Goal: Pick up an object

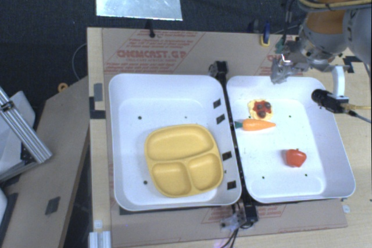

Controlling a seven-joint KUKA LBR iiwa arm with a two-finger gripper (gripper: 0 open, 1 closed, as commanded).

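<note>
Hanging above the far rim of the right bin (325,183), the claw (279,75) carries nothing; whether its tips are spread or pressed together I cannot tell from this slant. Three candidates lie in that bin: a small pastry (260,107) nearest the claw, a carrot (257,124) just beside it toward the front, and a red pepper (295,157) well apart, closer to the front. The left bin (133,96) holds a yellow tray (183,158).

Judging from this, the pepper is the safest target, since it sits alone with room around it. The arm should centre over it and descend straight. For the carrot, the claw should close across its narrow width, clear of the pastry and the wall between bins.
</note>
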